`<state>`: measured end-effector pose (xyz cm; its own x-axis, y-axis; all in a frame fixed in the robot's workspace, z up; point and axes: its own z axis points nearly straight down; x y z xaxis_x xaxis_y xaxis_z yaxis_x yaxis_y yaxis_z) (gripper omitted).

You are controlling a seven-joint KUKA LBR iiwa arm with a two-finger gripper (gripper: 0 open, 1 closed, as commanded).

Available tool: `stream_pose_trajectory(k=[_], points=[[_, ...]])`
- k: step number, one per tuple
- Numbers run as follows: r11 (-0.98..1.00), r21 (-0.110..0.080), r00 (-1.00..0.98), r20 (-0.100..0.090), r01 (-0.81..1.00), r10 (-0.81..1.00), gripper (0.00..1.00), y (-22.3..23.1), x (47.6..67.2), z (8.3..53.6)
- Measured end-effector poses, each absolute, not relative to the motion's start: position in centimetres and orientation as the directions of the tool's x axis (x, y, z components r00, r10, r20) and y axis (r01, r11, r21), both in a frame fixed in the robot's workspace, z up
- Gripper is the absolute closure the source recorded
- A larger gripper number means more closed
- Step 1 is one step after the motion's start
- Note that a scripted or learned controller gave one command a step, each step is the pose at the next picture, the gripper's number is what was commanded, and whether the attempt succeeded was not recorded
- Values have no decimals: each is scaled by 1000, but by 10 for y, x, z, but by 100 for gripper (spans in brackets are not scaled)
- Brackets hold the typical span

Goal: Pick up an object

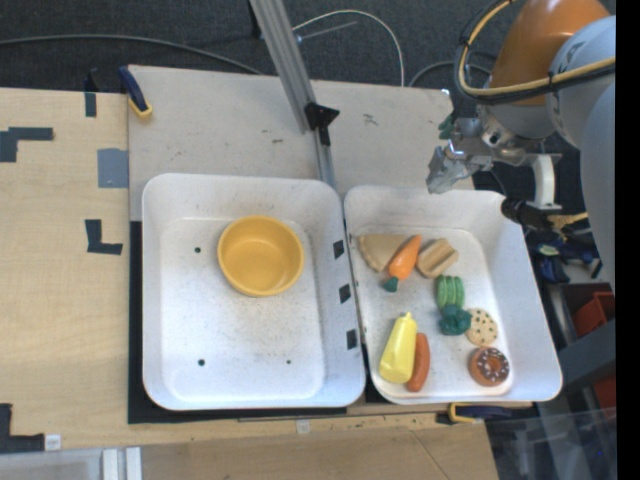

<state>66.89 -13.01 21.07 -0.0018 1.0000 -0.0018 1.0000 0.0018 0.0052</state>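
Note:
The right bin (520,268) holds several toy foods: a sandwich wedge (374,251), an orange carrot (403,259), a bread roll (437,257), a green vegetable (451,303), a cookie (482,326), a chocolate donut (489,366), a yellow mustard bottle (398,349) and a red sausage (419,362). My gripper (446,171) hangs above the far rim of the right bin, well clear of the foods. Nothing shows between its fingers.
The left bin (170,288) holds a yellow bowl (261,255). A grey metal pole (290,63) slants down to the gap between the bins. Cables loop over the bench behind the bins. A blue-and-yellow clamp (135,92) grips the board's far left corner.

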Motion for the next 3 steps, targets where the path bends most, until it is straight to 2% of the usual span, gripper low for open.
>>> stream_pose_trajectory(k=[1,3], points=[[2,4,-2,-1,1000,1000,100,-130,670,250],[6,-3,-6,1,1000,1000,100,-28,625,249]])
